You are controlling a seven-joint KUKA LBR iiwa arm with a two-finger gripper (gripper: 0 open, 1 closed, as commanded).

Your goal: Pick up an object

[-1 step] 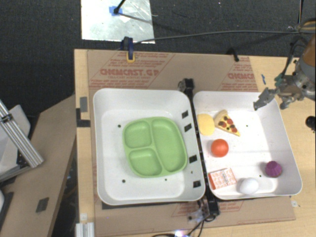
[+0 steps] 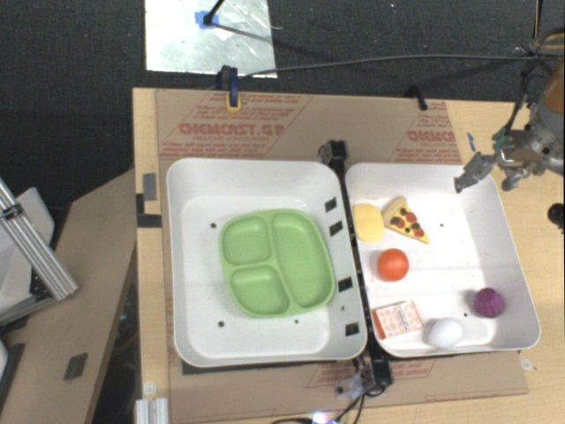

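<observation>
**Claw spread over the right bin's far edge, nothing in it**

Nearest the camera, along the right bin's [image 2: 521, 276] front wall, lie 3 things: a small red-and-white packet [image 2: 397, 318] on the left, a white egg [image 2: 444, 332] just beside it, and a purple ball [image 2: 489, 302] further right, near the right wall.

Going left to right across the bench: the left bin [image 2: 190, 237] holds a green tray [image 2: 277, 261] with 3 compartments, lying flat near its middle. 2 black clips sit on the wall where the bins meet.

Past that wall, the right bin carries a yellow lemon [image 2: 368, 223] close to its left side, a pizza slice [image 2: 406, 219] touching or just beside it, and a red tomato [image 2: 393, 264] in front of both — these are the objects to pick from, and all rest on the bin floor.

At the far right, the gripper [image 2: 491, 173] hangs over the bin's back right corner, its fingers [image 2: 468, 174] spread apart and grasping nothing — well apart from every object.
</observation>
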